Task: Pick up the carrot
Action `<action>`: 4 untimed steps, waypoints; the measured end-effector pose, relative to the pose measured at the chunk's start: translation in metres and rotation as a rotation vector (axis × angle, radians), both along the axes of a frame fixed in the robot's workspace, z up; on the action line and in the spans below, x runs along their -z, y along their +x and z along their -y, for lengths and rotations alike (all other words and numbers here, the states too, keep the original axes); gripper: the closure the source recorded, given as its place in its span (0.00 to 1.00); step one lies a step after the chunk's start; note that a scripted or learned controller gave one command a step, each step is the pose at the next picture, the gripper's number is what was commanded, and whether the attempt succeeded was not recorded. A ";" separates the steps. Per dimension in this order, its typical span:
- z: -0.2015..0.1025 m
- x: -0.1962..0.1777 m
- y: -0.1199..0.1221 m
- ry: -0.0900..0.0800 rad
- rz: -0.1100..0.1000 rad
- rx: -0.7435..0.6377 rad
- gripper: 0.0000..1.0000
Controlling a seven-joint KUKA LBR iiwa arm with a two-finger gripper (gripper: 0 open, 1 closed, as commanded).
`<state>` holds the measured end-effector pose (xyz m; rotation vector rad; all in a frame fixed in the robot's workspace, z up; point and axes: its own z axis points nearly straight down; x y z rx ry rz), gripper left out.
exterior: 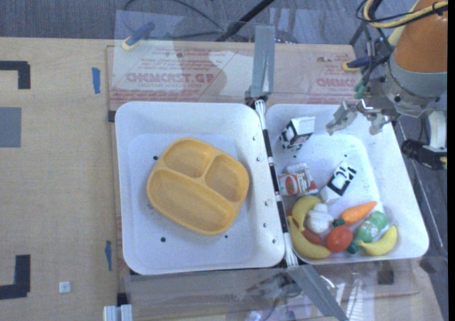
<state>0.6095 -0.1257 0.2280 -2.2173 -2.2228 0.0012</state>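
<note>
One fixed overhead camera, slanting down over both bins [135, 170]

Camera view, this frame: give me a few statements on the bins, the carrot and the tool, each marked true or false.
1. The carrot lies in the right bin. True.
2. The yellow divided plate sits in the right bin. False: it sits in the left bin.
3. The tool is holding the carrot. False: it is over the far side of the right bin, apart from the carrot, which lies near the bin's front.
4. The carrot lies among other toy food, including a tomato and a banana. True.
5. The arm comes in from the view's left. False: it reaches in from the right.
</note>
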 end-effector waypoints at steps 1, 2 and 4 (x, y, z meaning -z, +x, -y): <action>0.052 0.056 -0.092 -0.001 0.002 0.021 0.00; 0.044 0.137 -0.126 -0.012 0.020 -0.204 0.00; 0.020 0.141 -0.066 -0.003 0.009 -0.257 1.00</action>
